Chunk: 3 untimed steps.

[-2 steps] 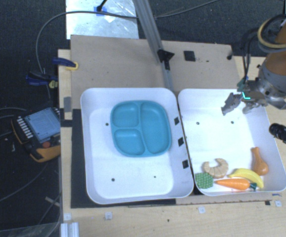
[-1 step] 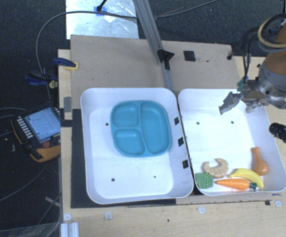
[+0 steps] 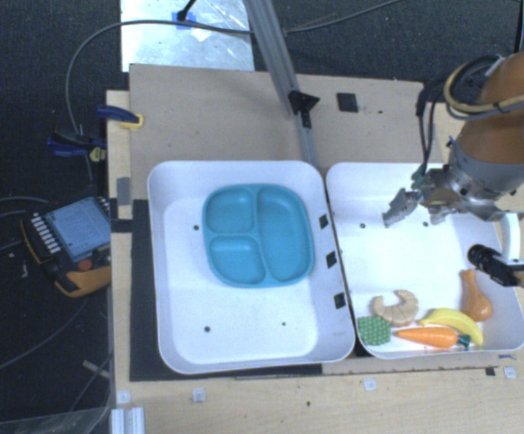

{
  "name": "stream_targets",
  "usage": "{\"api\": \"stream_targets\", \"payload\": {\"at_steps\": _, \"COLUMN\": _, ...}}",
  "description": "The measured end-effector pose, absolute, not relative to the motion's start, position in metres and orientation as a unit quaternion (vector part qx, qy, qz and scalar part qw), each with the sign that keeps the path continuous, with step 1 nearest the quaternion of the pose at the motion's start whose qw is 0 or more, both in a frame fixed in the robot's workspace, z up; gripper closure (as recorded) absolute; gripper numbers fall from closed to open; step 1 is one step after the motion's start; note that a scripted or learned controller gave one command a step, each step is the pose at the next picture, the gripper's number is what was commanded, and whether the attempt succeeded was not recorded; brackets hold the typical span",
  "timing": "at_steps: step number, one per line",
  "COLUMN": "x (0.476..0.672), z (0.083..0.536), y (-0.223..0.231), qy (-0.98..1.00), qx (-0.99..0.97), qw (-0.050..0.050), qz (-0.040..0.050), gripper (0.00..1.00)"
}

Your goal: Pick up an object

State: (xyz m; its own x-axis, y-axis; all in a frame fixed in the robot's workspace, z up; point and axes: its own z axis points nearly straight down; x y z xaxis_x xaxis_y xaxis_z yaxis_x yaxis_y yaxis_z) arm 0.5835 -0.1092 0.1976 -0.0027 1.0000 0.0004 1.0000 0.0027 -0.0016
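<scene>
Five toys point(image 3: 424, 319) crowd one bin corner, gripper point(image 3: 404, 205) apart.

Left bin point(image 3: 180, 333): blue three-compartment plate point(image 3: 258, 234), toward far edge.
Right bin point(image 3: 370, 251): near edge holds green piece point(image 3: 375, 331), tan shrimp-like piece point(image 3: 397, 306), carrot point(image 3: 426, 336), banana point(image 3: 454, 321); orange-brown piece point(image 3: 475, 298) at right edge.
Gripper point(image 3: 400, 208): above right bin's far half, apart from all items.

The arm point(image 3: 506, 107) runs off the frame's edge at three o'clock, its wrist covers part of the right bin's point(image 3: 361, 242) far wall, and the gripper's point(image 3: 404, 206) finger gap is too small to judge.
</scene>
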Motion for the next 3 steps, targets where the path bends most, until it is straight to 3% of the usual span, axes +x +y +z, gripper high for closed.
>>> {"api": "stream_targets", "payload": {"at_steps": 2, "x": 0.592, "z": 0.091, "y": -0.109, "qy": -0.707, "qx": -0.707, "qw": 0.001, "qz": 0.0009, "gripper": 0.0}}
{"api": "stream_targets", "payload": {"at_steps": 3, "x": 0.594, "z": 0.106, "y": -0.109, "qy": -0.708, "qx": -0.707, "qw": -0.002, "qz": -0.0011, "gripper": 1.0}}
